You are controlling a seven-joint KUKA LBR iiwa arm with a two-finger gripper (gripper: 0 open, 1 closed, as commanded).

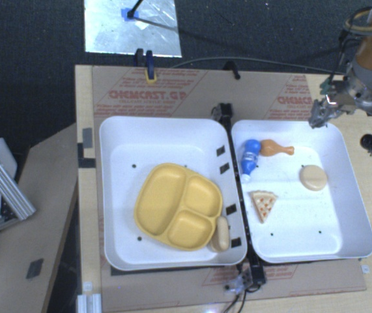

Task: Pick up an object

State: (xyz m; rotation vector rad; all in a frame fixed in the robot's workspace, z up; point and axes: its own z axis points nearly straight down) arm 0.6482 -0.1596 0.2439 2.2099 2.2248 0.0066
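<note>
The right bin (pixel 352 194) holds a blue bottle (pixel 249 156) against its left wall, an orange drumstick (pixel 276 149) beside it, a round beige bun (pixel 314 177) and a pizza slice (pixel 263 205). In the left bin (pixel 117 175) lies a yellow divided tray (pixel 178 206) with a tan bread roll (pixel 221 233) at its lower right corner. My gripper (pixel 320 115) hangs above the right bin's far right corner, apart from all of these objects, and nothing shows between its fingers.
A silver sheet (pixel 132 18) with blue tape lies on the dark floor behind the bench. A clamp (pixel 148 64) sits at the bench's far edge. A grey metal frame (pixel 3 188) stands at the left.
</note>
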